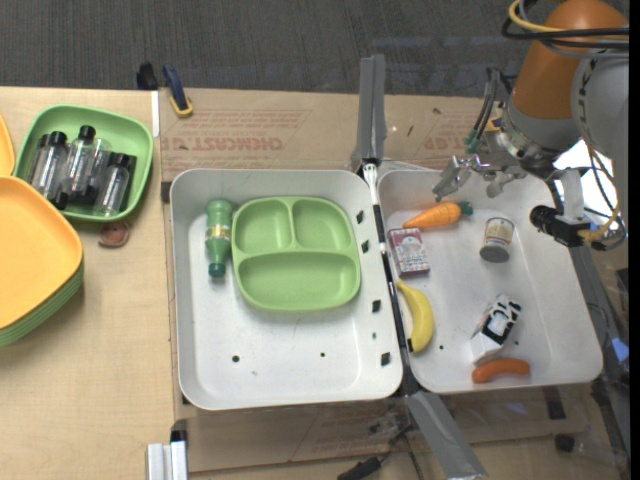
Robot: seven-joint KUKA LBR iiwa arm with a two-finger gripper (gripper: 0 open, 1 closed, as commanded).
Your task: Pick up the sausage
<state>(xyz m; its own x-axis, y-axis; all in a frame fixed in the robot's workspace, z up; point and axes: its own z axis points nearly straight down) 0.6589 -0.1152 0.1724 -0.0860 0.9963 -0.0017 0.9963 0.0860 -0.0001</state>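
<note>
- Sausage (501,370): orange-red, lying flat near the front edge of the right bin (560,298), roughly parallel to that edge.
- Just behind the sausage: small black-and-white packet (498,321), tilted, close to the sausage but apart from it.
- Arm (570,58): entering from the right, orange band uppermost, wrist over the rear edge of the right bin.
- Jaws (468,176): raised above the rear of the right bin, fingers spread apart, nothing between them; well apart from the sausage, which lies at the opposite end of the bin.
- Carrot (437,215): just in front of and below the jaws, lying at a slight slant, green tip toward the right.
- Small can (497,239): to the right of the carrot, tipped on its side.
- Red-and-white card box (408,251): flat near the left wall of the right bin, in front of the carrot.
- Banana (417,313): in front of the box, along the same wall.
- Left bin (290,368): carries a green divided tray (296,252) with three compartments, and a green bottle (218,236) lying just left of the tray.
- Surface (90,368) to the left of the bins: green dish holding dark-capped vials (82,172), and a stack of orange plates (35,268) at the left edge.
</note>
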